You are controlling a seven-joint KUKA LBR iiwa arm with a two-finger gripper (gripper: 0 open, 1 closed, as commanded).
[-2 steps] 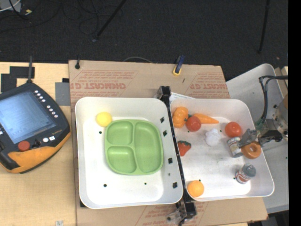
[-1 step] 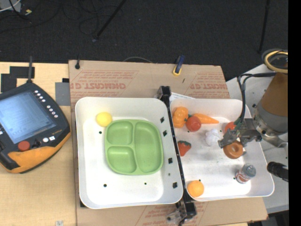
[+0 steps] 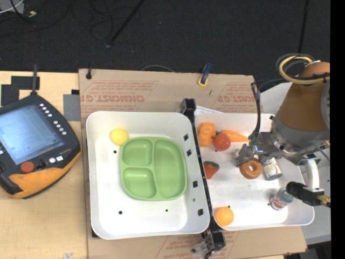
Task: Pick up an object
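The right bin (image 3: 253, 209) holds several toy foods: a brown donut (image 3: 250, 170), a red tomato (image 3: 221, 141), an orange carrot (image 3: 235, 136), an orange pepper-like piece (image 3: 205, 133), a red strawberry-like piece (image 3: 211, 169), an orange ball (image 3: 223, 216) and two small cans (image 3: 271, 169) (image 3: 279, 200). My gripper (image 3: 247, 155) hangs low in this bin, just above and to the left of the donut, with the carrot's tip close behind it. In the left bin (image 3: 102, 209) lie a green divided plate (image 3: 153, 167) and a yellow lemon (image 3: 118, 136).
A teach pendant (image 3: 32, 142) lies on the bench at far left. A blue and yellow clamp (image 3: 204, 75) sits on the cardboard's back edge. A black part (image 3: 302, 193) of the arm overhangs the right bin's right side.
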